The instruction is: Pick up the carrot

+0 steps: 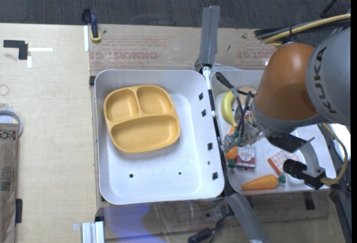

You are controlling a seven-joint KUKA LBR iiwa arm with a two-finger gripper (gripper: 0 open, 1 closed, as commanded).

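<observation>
While the gripper (241, 137) state is unclear, carrot (260, 183) in right bin (290, 187), yellow plate (142, 118) in left bin (156, 180)

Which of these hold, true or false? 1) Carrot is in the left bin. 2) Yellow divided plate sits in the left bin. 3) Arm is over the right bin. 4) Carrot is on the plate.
1) False: the carrot lies in the right bin, near its front edge.
2) True: the yellow divided plate sits in the left bin.
3) True: the arm hangs over the right bin.
4) False: the carrot lies on the right bin's floor, well apart from the plate.
</observation>
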